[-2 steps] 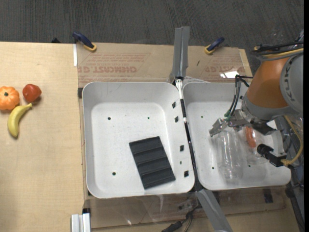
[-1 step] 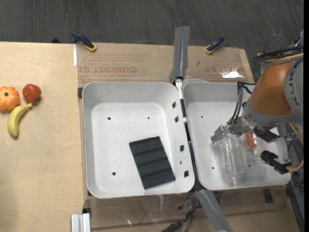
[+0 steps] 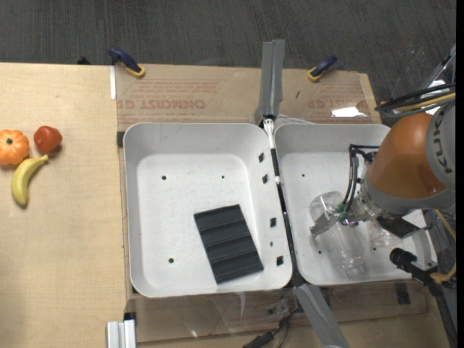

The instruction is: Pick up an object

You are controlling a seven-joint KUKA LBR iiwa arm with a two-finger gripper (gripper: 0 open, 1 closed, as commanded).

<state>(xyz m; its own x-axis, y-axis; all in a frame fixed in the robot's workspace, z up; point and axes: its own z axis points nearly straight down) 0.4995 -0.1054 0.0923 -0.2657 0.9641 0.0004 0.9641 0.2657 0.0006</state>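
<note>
Clear plastic cup [image 3: 341, 230] lies in right bin [image 3: 319, 147], gripper [image 3: 339, 220] on it, grip state cannot tell; likely light, slippery, crushable, so pinch gently at rim.

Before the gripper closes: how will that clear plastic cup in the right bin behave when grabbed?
The clear plastic cup looks thin-walled, so probably light and apt to buckle under a hard squeeze. It seems to lie on its side in the right bin, so a nudge would likely roll it. Its glossy surface may slip.
</note>
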